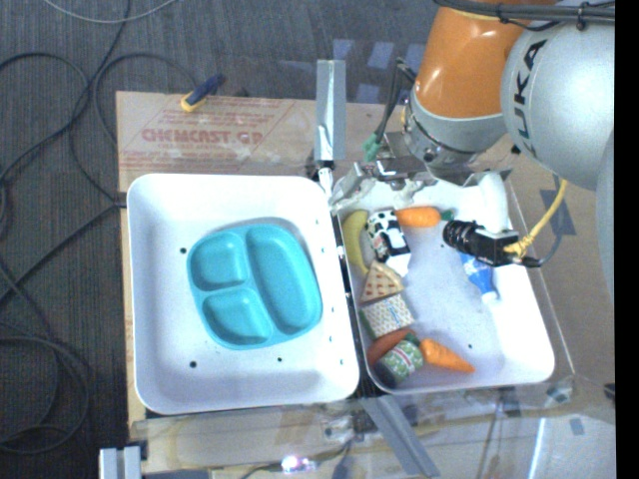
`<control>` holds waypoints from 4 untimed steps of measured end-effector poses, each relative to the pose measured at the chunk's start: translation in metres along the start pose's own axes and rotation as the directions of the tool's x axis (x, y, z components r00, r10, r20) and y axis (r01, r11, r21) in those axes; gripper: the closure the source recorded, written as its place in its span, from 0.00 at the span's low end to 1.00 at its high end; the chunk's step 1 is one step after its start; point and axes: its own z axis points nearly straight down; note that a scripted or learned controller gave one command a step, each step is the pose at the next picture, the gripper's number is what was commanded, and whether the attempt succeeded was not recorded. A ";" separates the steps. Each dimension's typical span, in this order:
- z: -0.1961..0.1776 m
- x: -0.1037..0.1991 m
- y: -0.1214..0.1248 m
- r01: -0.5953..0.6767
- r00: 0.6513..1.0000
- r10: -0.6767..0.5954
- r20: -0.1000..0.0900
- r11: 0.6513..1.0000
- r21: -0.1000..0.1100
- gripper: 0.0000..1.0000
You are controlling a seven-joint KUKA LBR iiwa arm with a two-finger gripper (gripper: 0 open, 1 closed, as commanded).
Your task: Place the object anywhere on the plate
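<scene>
A large grey robot arm with an orange band above the wrist (479, 38) is seen reaching in from the right, and its two-finger gripper (384, 176) is poised at the far left corner of the right-hand shallow white bin (519, 352); whether it is released or clenched cannot be told, and nothing is seen held in it. Well to the left of the gripper, in the left-hand shallow white bin (160, 297), a turquoise plastic plate with three compartments (256, 283) lies bare. The likely task objects are crowded just below the gripper: a yellow toy banana (354, 239) against the bin wall, a black-and-white block (385, 233), an orange toy carrot (419, 217), then a triangular sandwich-like toy (381, 282), a patterned cylinder (386, 315), a round green-and-red toy (398, 360) and a second carrot (445, 356). It is judged that a closing could catch two neighbours at once, or be blocked by the wall and the metal divider (325, 118) between the bins. A rounded toy could also be lost over the raised rims on the way across. The bins are set on a pale wooden board (220, 133) over dark carpet (60, 88) crossed by loose cables (30, 267).
</scene>
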 end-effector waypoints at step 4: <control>-0.024 0.029 -0.030 0.124 0.992 -0.124 -0.003 0.992 -0.002 1.00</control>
